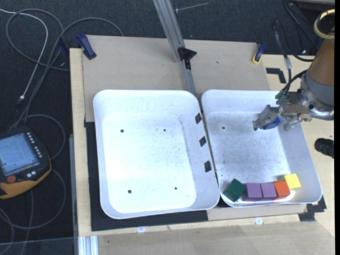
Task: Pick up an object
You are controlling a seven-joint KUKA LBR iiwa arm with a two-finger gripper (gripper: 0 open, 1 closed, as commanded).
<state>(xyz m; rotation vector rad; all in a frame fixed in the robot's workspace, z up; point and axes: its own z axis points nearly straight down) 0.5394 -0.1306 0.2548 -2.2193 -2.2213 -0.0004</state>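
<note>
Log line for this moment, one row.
tool: over right bin, blue block between fingers | green, purple, orange, yellow blocks: near edge

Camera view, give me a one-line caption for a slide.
KUKA gripper carries a blue object over the right bin; green, purple, orange and yellow blocks line its near edge.

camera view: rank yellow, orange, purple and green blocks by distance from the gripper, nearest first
From the gripper, over the right bin's upper part:
1. Yellow block, right end of the row along the bin's front edge.
2. Orange block, next leftward.
3. Purple block; close to orange.
4. Green block, left end.
</note>
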